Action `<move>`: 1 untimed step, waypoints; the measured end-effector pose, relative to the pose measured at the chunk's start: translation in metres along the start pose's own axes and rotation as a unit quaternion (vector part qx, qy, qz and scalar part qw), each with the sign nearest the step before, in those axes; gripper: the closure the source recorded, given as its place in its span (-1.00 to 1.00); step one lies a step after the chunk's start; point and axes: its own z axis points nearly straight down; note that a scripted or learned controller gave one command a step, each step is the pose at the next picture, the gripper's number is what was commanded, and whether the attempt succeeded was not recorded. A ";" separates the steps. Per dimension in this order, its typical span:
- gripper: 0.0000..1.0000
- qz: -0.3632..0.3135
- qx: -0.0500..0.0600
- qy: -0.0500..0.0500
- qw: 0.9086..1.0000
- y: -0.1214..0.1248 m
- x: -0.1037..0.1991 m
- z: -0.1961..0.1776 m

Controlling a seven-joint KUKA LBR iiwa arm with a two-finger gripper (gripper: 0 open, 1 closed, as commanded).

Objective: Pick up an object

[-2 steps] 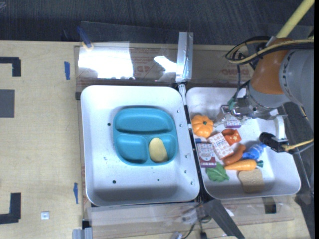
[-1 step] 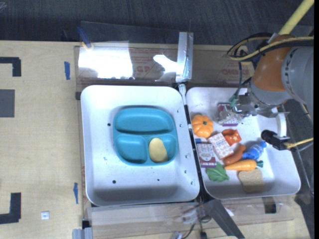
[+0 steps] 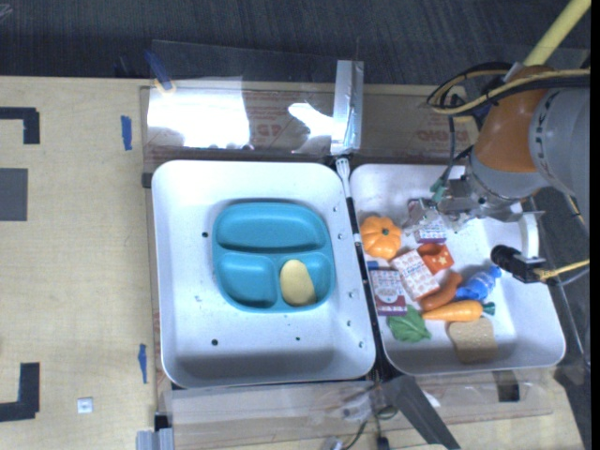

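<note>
On the tabletop point(image 3: 66, 251) the left bin point(image 3: 178, 345) holds a blue tray point(image 3: 253, 242) with three hollows, and a pale yellow, egg-shaped piece point(image 3: 297, 282) lies in the tray's lower right hollow, apart from everything else. The right bin point(image 3: 534, 345) carries the clutter: an orange pumpkin point(image 3: 382, 235) against its left wall, a printed card point(image 3: 385, 287) and a small box point(image 3: 412, 272) just beside it, a green leaf point(image 3: 408, 325) below, then a red piece point(image 3: 439, 260), a carrot point(image 3: 452, 312), a blue bottle point(image 3: 480, 283) and a slice of toast point(image 3: 472, 338) toward the lower right. These lie packed close, several touching or overlapping, so any one of them could serve as the thing to pick. The gripper point(image 3: 448, 201) hangs over the upper part of the right bin, above the small items beside the pumpkin, with the grey arm and its orange band reaching in from the right. Whether the jaws are apart or together cannot be told, as the wrist and cables hide them. Nothing shows lifted off the bin floor, so I judge the pick as not yet done: the approach looks made, while the closing, the grasp and the lift are all left
</note>
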 end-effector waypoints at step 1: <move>1.00 0.000 -0.002 0.000 1.000 0.001 0.000 -0.011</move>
